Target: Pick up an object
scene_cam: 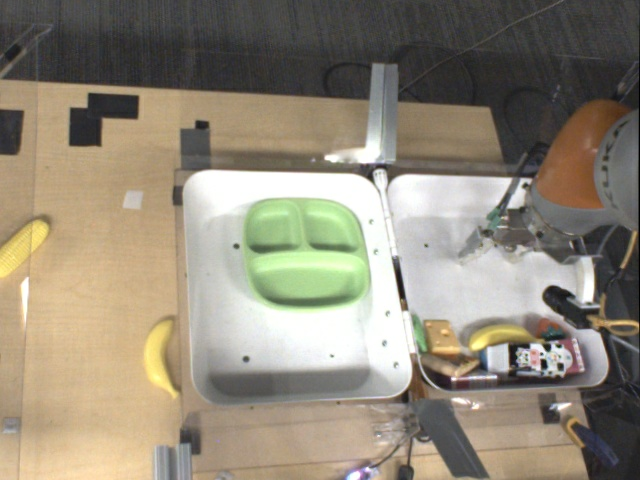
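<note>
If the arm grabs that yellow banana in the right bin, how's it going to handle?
The yellow banana looks smooth and curved, so it may slip or pivot in the jaws. It lies crowded against a tan block and a small patterned box, so neighbours would probably shift.

**Setting: robotics lab bench**

The place was a robotics lab. A wooden bench [90, 298] carried two white bins [200, 268] fixed by a metal bracket [384, 108], black cables [480, 38] trailed over grey carpet, and toy bananas [160, 356] served as props.
</note>
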`<state>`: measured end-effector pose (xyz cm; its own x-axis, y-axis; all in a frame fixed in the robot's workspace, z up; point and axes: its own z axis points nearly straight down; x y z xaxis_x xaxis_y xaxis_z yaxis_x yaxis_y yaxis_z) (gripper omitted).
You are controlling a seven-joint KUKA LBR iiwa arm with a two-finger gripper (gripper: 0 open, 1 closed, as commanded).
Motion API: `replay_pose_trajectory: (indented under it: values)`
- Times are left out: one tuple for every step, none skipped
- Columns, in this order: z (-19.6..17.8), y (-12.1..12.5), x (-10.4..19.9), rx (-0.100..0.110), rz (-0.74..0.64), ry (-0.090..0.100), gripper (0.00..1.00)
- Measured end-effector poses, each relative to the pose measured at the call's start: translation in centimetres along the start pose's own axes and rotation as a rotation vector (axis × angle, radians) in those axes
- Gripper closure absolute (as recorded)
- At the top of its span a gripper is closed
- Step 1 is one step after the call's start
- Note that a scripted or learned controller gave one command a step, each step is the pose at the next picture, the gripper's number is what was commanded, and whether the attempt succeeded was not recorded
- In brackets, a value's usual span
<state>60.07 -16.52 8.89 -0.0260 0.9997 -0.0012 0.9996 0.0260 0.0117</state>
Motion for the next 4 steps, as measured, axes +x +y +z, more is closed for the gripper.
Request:
replay_pose_trajectory:
  values:
    - [0.3, 7.1, -1.9, 0.003, -0.07, 0.0, 0.0]
    - [0.3, 7.3, 4.7, 0.003, -0.02, 0.003, 0.0]
    - [-1.8, 7.1, 1.4, 0.007, -0.138, 0.001, 0.0]
    - [0.0, -0.6, -4.2, 0.001, -0.169, -0.002, 0.0]
